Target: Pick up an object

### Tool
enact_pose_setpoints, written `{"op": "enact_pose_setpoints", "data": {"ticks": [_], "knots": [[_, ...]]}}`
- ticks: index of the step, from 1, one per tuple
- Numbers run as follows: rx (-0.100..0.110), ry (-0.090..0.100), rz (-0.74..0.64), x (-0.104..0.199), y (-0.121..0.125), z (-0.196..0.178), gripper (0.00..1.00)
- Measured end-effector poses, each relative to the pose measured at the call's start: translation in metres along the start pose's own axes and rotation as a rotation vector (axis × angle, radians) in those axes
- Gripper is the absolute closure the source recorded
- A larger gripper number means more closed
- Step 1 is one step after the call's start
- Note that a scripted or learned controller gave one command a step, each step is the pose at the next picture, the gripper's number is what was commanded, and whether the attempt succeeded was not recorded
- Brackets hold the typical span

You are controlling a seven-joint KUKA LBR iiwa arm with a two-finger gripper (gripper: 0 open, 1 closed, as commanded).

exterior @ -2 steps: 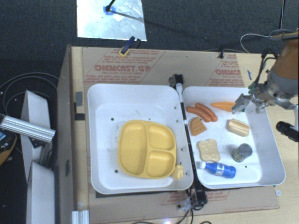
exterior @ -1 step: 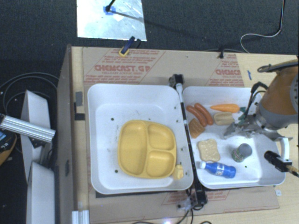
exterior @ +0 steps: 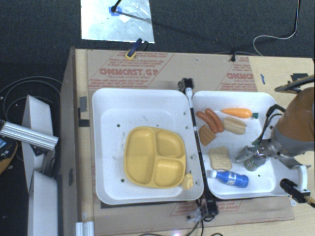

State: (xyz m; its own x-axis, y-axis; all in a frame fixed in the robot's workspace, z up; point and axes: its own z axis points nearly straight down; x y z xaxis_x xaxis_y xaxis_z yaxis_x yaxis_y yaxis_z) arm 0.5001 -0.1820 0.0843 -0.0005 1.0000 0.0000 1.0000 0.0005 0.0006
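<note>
We see the gripper (exterior: 249, 157) low in the right bin (exterior: 268, 101); whether its jaws are spread, we cannot tell. Just beside them lie bread (exterior: 220, 157) and a blue bottle (exterior: 230, 178).

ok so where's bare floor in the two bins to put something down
Left bin: bare floor along the far side and left of the yellow tray. Right bin: crowded at the far end with sausages, carrot and bread; a small bare patch lies right of the blue bottle, near the hand.
</note>
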Motion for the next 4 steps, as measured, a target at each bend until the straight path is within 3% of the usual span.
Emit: {"op": "enact_pose_setpoints", "data": {"ticks": [1, 2, 3, 4], "knots": [[-0.004, 0.0, -0.001, 0.0, 0.001, -0.011, 1.0], [-0.002, -0.001, -0.003, 0.018, 0.002, -0.054, 1.0], [-0.001, 0.001, -0.004, 0.089, 0.051, -0.055, 1.0], [-0.004, 0.0, -0.004, 0.137, 0.038, -0.16, 1.0]]}}
